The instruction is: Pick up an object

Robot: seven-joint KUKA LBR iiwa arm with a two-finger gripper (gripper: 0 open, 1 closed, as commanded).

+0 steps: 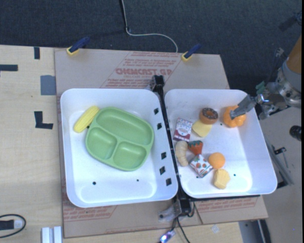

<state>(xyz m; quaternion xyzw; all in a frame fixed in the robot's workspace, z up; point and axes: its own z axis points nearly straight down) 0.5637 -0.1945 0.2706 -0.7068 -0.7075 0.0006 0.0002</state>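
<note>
The right bin (253, 151) holds several toy foods. Among them are a brown round piece (209, 115), a yellow wedge (201, 128), a red-and-white packet (183, 129) and a beige pastry (181, 153). A red strawberry (195, 147), a small carton (200, 166), an orange ball (217, 160) and a yellow chunk (221, 178) lie nearer the front. An orange fruit (232, 118) sits by the bin's back right wall. My gripper (239, 112) reaches in from the right, its tip over that fruit and touching or just above it. I cannot tell whether the fruit is gripped.
The left bin (76, 176) carries a green divided plate (120, 138) and a yellow corn cob (85, 118) at its back left. Black clips along the shared wall (164, 135) separate the bins. The arm's wrist (286, 90) hangs beyond the right bin's edge.
</note>
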